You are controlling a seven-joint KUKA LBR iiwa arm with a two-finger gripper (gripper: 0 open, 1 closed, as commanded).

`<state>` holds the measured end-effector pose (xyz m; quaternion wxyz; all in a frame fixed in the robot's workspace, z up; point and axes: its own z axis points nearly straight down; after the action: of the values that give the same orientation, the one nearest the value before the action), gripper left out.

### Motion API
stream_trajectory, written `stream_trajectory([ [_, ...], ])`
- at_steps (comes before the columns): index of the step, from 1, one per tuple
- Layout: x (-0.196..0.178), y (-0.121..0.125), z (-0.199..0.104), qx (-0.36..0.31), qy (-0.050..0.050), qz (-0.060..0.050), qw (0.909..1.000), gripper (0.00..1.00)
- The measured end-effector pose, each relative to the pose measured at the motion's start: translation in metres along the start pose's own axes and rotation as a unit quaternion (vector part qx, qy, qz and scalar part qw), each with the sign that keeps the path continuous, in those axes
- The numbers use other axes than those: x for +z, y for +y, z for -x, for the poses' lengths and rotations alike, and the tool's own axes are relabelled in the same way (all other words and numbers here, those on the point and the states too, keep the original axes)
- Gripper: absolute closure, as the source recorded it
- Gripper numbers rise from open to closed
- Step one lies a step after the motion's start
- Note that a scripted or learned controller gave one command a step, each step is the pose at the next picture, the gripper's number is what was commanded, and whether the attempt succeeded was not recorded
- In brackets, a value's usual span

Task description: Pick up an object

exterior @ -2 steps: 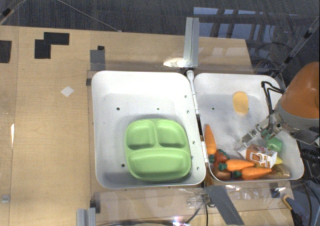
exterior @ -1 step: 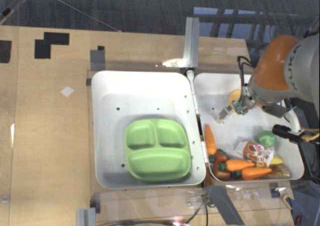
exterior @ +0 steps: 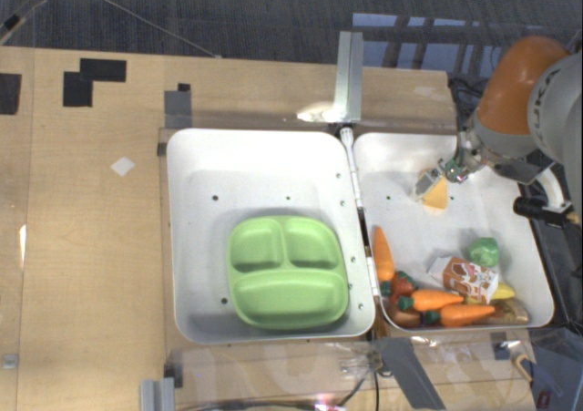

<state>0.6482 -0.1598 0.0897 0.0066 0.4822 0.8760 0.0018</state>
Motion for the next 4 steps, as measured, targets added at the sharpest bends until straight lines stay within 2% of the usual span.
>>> stream_trajectory([
  [1,-0.015,0.005,0.0,-0.005,-0.003,0.004,1.0,1.0],
  [2,-0.001,-0.013,-0.029,-0.023,-0.001,0.001,0.9997,1.0],
  [3,-0.06,-0.049,0.024,-0.076,0.001,-0.001,0.9971,1.0],
  [4,-0.059,-0.049,0.024,-0.077,0.001,-0.001,0.9971,0.0],
])
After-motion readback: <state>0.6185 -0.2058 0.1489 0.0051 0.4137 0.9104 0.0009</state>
